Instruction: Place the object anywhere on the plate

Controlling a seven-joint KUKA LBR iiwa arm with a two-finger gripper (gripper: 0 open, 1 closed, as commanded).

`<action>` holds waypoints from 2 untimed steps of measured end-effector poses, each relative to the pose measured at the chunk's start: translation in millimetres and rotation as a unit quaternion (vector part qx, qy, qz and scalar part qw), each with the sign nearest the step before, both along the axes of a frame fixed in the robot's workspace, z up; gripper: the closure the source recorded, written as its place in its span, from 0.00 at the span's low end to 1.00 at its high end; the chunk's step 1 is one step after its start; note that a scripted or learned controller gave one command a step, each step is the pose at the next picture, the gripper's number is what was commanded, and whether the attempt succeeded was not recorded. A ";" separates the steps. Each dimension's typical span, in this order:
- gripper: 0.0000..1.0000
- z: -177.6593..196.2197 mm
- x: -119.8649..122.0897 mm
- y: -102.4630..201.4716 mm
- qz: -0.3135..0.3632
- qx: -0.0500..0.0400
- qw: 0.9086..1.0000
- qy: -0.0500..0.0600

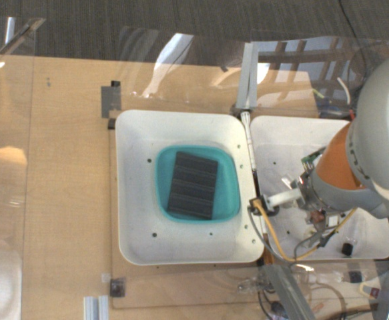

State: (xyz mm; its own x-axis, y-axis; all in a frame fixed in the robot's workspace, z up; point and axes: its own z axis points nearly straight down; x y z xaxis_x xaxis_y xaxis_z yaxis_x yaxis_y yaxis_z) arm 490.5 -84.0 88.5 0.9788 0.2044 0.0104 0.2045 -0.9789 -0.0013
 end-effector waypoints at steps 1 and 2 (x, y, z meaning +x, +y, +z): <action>0.00 40.2 -1.7 -55.5 0.045 -0.002 0.999 0.002; 0.00 230.1 24.0 -31.7 0.002 -0.003 1.000 -0.001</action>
State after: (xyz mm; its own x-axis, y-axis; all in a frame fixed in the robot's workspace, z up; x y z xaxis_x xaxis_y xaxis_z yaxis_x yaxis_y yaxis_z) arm 514.4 -115.7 318.5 0.9779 0.2087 0.0100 0.2087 -0.9780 0.0058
